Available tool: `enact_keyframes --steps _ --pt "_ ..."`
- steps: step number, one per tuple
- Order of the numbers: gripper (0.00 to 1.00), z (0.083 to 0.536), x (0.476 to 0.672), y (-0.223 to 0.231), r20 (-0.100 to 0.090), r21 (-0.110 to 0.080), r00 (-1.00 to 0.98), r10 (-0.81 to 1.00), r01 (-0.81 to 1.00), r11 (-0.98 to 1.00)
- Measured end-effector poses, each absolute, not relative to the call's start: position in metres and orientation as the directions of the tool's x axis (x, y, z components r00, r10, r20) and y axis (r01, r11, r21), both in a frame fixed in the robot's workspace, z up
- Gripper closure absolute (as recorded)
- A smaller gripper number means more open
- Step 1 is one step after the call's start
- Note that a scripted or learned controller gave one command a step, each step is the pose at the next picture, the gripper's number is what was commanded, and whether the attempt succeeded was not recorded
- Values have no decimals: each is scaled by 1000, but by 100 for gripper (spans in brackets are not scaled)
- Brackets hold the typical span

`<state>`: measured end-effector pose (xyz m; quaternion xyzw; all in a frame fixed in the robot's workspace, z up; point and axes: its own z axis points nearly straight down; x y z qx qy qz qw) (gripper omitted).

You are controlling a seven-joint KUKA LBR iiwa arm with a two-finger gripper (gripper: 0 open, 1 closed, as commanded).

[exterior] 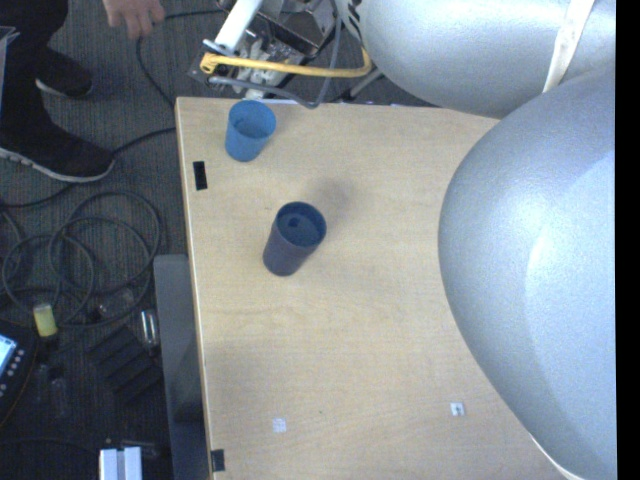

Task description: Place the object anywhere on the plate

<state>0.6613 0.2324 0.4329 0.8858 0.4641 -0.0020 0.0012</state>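
We saw the gripper (262,30) at twelve o'clock; its grasp state undeterminable; the dark-blue upright plastic cup (294,238) lay toward six o'clock.

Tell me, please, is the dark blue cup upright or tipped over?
Upright: the dark cup stands on the wooden board, its open mouth facing up.
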Motion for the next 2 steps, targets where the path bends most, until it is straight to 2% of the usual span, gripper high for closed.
enact_keyframes --steps 1,2 --pt "100 433 668 232 -5 0 434 901 901 -434" --pt "0 433 668 233 -5 0 434 901 901 -434"
